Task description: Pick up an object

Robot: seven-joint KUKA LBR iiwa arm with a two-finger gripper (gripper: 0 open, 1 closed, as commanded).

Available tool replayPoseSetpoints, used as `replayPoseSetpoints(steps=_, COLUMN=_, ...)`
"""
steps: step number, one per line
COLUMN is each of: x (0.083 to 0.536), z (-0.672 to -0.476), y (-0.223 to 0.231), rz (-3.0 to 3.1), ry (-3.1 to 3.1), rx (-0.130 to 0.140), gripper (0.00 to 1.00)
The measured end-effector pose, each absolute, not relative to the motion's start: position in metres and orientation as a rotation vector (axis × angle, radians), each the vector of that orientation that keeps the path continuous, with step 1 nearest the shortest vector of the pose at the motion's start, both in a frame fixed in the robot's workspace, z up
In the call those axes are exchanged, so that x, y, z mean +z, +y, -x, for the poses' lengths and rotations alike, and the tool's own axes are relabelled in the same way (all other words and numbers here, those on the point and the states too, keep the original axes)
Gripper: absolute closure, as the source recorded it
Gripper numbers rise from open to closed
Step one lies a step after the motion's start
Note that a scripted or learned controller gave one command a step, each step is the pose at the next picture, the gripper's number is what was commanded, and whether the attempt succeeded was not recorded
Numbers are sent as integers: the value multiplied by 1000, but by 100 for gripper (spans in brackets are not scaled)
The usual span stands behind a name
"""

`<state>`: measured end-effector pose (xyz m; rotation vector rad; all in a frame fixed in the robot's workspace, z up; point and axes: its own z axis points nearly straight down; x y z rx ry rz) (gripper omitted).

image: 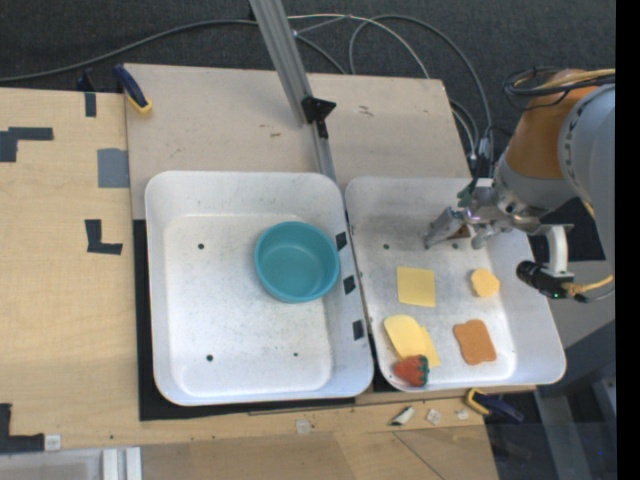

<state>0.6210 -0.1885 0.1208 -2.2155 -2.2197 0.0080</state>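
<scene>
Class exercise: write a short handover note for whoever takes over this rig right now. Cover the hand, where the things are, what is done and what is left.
Hand: low over the upper part of the right bin, nothing seen held.
Right bin: yellow square, small orange piece, orange slab, yellow piece, red item.
Left bin: blue bowl.
Done: nothing picked up.
Left: grasp and lift one object.

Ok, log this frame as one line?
end effector: low over right white bin, upper part | grasp: none visible | nearest: square yellow cheese slice | round teal bowl: left bin
</scene>
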Motion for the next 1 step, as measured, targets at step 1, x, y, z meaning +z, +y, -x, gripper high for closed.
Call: replayPoseSetpoints(steps=1, x=88, z=-621, y=-188, rz=2219, ry=-2225, rx=2, gripper=0)
